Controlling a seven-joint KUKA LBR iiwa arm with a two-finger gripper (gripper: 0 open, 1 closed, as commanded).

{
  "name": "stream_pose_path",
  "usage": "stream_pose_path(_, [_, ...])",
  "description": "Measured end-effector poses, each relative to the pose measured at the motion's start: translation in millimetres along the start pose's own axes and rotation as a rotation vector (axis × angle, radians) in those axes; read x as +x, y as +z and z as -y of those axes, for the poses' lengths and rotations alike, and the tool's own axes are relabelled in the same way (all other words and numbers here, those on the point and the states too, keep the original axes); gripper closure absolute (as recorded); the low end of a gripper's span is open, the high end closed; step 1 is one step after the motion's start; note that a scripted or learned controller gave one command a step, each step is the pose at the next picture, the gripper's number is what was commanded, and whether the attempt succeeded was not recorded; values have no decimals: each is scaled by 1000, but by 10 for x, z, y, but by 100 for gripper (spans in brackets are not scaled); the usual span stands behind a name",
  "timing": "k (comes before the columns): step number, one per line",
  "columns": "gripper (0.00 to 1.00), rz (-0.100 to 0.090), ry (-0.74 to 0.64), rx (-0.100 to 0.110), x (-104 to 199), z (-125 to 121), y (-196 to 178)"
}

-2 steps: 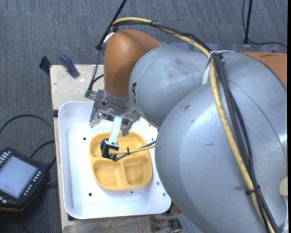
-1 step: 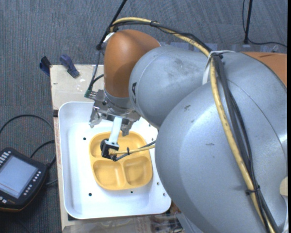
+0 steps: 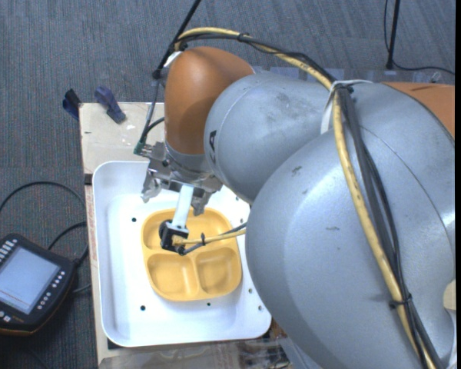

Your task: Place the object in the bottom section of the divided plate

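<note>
A yellow divided plate lies in the middle of the white bin. It has one wide section at the top and two smaller sections at the bottom. My gripper hangs low over the plate's wide top section, just above its far rim. No loose object is visible on the plate or around it. The two bottom sections show bare yellow. The wrist and the gripper body hide part of the top section.
The arm's big grey body covers the whole right side of the view, including the second bin. A blue clamp sits on the bench's far left corner. A teach pendant lies on the floor to the left.
</note>
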State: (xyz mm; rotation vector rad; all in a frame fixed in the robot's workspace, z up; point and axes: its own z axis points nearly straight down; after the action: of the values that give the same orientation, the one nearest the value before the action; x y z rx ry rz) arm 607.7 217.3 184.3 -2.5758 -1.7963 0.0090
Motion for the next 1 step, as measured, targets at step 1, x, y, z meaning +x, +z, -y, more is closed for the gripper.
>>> stream_pose_path(1, [0, 0, 0, 0, 0, 0, 0])
